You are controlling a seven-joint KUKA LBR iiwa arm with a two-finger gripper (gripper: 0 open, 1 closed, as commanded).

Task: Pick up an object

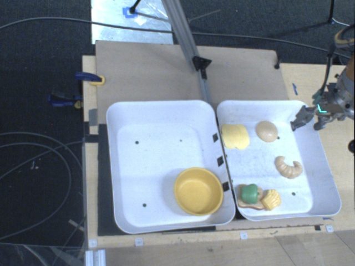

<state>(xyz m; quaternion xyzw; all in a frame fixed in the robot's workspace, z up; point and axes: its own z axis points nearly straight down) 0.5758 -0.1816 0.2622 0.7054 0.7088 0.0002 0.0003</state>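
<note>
Two shallow white bins side by side on a brown board: left bin [119, 148], right bin [321, 165], rims touching along the middle

In the left bin, near right corner: a yellow bowl [198, 190], upright, mouth up, close to the shared rim

In the right bin, five small things, all apart from the gripper:
- a flat yellow piece [235, 136] at the far left, just beside the shared rim
- a round beige bun [267, 131] to its right, near but not touching
- a pale croissant [289, 167] further toward the near side, right of centre, curved ends pointing right
- a green toy [250, 194] at the near left corner, lying on a tan slab
- a ridged yellow toy [270, 199] touching the green toy's right side

Gripper [309, 121] at the far right corner of the right bin, over its rim, reaching in from the right under the grey arm [341, 96]. Fingers spread apart, released, nothing between them. Left finger [300, 119] dark and pointing down-left toward the bun, well short of it. Height above the rim hard to judge from this slant

Beyond the bins: a grey metal pole [183, 32] slanting from the far side down to the gap between the bins. At the far left edge of the board, a clamp with a yellow tip [90, 78] and a blue clamp [64, 100]. Dark floor around the bench, with thin cables [39, 148] looping on the left
</note>
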